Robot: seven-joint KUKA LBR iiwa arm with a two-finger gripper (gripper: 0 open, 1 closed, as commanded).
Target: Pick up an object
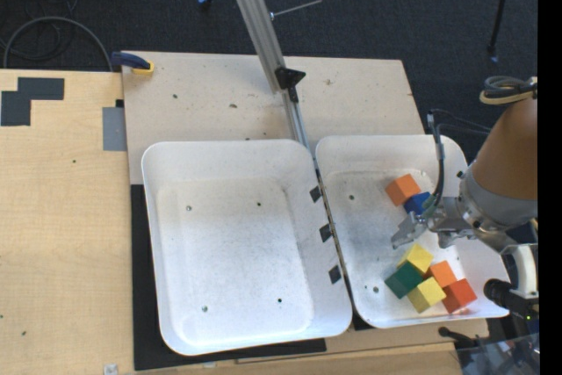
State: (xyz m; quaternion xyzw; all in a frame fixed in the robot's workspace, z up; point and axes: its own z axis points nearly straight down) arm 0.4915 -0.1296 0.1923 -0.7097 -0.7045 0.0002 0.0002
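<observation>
Camera view looks down on the bench (219,92), which carries two shallow white bins side by side. The left bin (176,167) takes up the middle of the bench; the right bin (369,154) sits against the bench's right edge and holds all the blocks. The grey arm (514,162) comes in over that right edge, its orange band above the wrist, and its tool (420,228) hangs low inside the right bin, roughly at the bin's centre. Whether the tool is spread or closed I cannot tell; the metal parts blur into one another there.

The relation that matters: blocks lie on both sides of the tool, along a line running from the bin's far side to its near right corner. Toward the far side, an orange block (404,188) sits just beside the tool, and a blue block (416,204) lies between the two, touching or nearly touching the tool and partly hidden by it. Toward the near right corner, a tight cluster begins with a yellow block (419,258) just below the tool, then a green block (405,280), a second yellow block (428,294), an orange-red block (443,272) and a red block (459,297).

The blue block looks the nearest candidate, and stands freer than the packed cluster, so it probably calls for the smallest shift.
</observation>
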